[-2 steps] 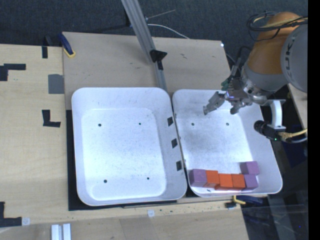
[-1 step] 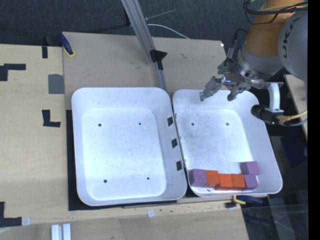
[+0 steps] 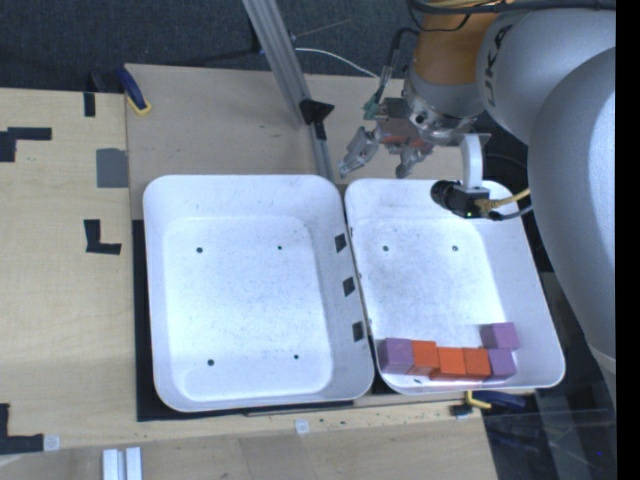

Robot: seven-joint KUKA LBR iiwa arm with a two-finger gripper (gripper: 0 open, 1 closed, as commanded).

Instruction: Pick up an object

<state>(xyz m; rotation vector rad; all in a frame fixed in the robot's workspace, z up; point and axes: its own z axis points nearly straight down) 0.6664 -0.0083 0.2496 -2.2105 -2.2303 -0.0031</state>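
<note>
Purple and orange blocks [image 3: 450,356] sit bunched along the right bin's [image 3: 520,268] near edge, untouched. Gripper [image 3: 380,160] hovers up at that bin's far-left corner, fingers spread and holding nothing (well apart from the blocks). Reach, descent and grasp all remain.

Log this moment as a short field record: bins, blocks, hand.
left bin: white, shallow, no blocks seen in it
right bin: white, shallow, holds all the blocks
blocks: purple and orange cubes clustered along the near edge of the right bin
hand: above the far rim of the right bin, fingers spread, nothing between them
arm: grey with orange band, reaching in from the right
</note>
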